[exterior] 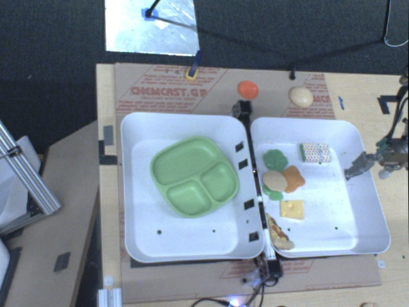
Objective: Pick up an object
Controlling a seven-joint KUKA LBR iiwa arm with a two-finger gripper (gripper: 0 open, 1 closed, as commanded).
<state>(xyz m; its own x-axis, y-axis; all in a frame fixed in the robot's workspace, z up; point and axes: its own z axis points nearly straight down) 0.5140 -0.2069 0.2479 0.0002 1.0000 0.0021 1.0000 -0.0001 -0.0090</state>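
The right bin [367, 232] holds several small toy foods. A white dotted block [316, 152] lies near its back. Toward the bin's left sit a green piece [276, 159], a tan round piece [275, 181] and an orange piece [294, 178], all clustered together. A yellow square [293, 210] lies in front of them, and a mixed yellow-red piece [279, 234] rests at the front left corner. My gripper [370, 165] hangs over the right rim of this bin, well right of the block, with nothing seen in it.
The left bin [137, 235] holds a green divided plate [195, 176]. Behind the bins, an orange ball [248, 89], a beige egg shape [301, 96] and a yellow clip [192, 73] sit on the cardboard. A foil sheet [151, 18] lies further back.
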